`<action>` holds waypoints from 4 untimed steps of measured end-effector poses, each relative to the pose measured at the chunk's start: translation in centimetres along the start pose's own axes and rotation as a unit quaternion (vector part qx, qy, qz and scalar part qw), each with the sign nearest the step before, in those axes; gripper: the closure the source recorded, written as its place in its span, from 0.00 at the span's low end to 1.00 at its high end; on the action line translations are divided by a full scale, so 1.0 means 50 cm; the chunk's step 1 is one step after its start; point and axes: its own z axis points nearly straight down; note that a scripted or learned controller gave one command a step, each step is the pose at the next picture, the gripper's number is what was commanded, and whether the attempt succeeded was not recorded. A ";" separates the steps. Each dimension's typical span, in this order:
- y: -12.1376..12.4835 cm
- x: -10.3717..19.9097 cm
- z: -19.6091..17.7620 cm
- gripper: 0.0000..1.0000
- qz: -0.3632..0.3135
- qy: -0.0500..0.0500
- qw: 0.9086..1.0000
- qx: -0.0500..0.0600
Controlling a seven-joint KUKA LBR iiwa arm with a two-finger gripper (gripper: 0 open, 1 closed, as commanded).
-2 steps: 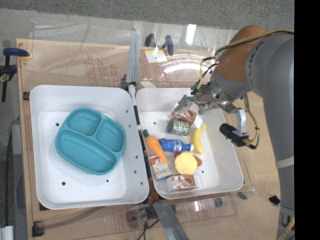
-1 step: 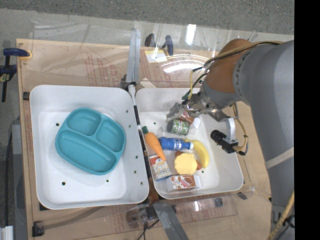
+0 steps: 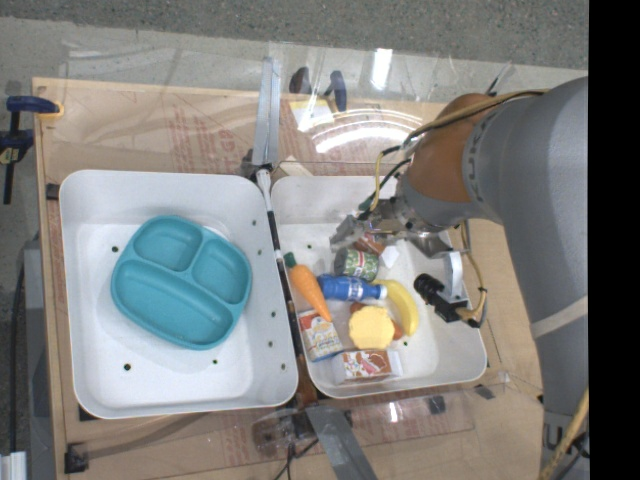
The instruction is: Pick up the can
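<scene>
While the gripper (image 3: 366,230) hovered in the right bin (image 3: 462,360), the can (image 3: 359,262) lay directly beneath its jaws; jaw state could not be determined.

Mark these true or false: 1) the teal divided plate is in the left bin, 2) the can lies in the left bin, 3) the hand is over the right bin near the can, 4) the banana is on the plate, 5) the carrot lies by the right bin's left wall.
1) True. The teal divided plate sits in the left bin.
2) False. The can is in the right bin.
3) True. The hand is just above the can in the picture, over the right bin.
4) False. The banana lies in the right bin, beside the blue bottle.
5) True. The carrot lies there.
</scene>
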 end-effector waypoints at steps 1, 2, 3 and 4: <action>0.005 -0.007 -0.030 1.00 -0.001 -0.003 1.000 -0.004; 0.004 -0.007 -0.028 0.00 -0.001 -0.003 1.000 -0.003; -0.063 0.037 0.032 0.00 -0.032 0.009 0.999 0.019; -0.060 0.032 0.009 1.00 -0.034 0.007 0.999 0.019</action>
